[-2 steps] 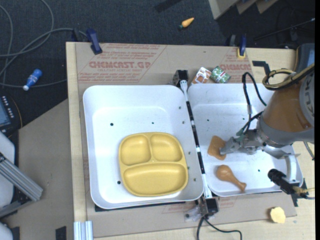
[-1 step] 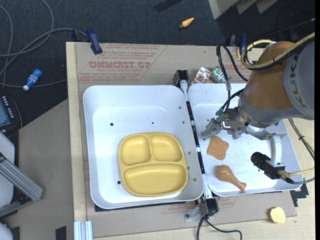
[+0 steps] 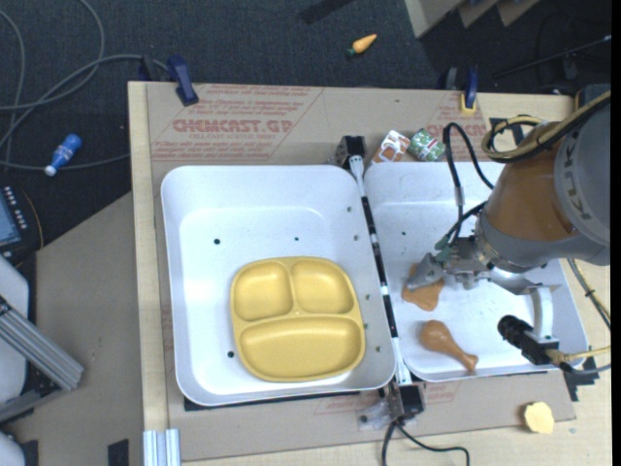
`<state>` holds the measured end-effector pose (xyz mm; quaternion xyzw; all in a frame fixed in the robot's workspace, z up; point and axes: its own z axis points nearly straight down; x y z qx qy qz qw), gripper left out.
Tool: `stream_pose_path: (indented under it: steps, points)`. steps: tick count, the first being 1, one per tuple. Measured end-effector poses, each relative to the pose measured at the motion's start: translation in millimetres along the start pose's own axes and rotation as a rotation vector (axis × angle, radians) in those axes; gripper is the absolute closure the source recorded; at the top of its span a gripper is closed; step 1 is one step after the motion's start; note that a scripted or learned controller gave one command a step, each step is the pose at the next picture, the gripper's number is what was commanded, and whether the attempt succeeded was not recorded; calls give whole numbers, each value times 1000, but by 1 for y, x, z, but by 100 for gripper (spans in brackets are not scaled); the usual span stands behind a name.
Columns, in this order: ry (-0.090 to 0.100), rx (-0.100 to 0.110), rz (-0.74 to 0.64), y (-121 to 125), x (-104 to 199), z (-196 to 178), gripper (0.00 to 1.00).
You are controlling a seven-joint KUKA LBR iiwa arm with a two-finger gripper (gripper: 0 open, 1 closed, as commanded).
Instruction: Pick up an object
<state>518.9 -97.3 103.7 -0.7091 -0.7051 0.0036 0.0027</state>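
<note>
Lettering on board [image 3: 233, 124]: "CHEMCAST GP" | hand [image 3: 430, 278] over right bin [image 3: 408, 212], grip state unreadable

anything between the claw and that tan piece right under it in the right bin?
Nothing visible. The claw sits right at the tan piece, with bare bin floor around it. The drumstick-shaped toy lies nearer the right bin's front edge, off to the side.

Even overhead light was bright; the 2 white bins [image 3: 194, 212] glared almost to washout, shadows were soft, the dark floor [image 3: 78, 27] was dim, and detail was slightly grainy.
</note>
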Motion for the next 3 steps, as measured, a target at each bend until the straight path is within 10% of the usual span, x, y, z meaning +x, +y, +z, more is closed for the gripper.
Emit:
stream_pose_path:
  steps: [1,2,3]
  points:
    - [3,-4,-5,5,6,21,0]
    - [2,-9,-5,6,6,9,100]
    - [3,-28,-13,7,58,-165,100]
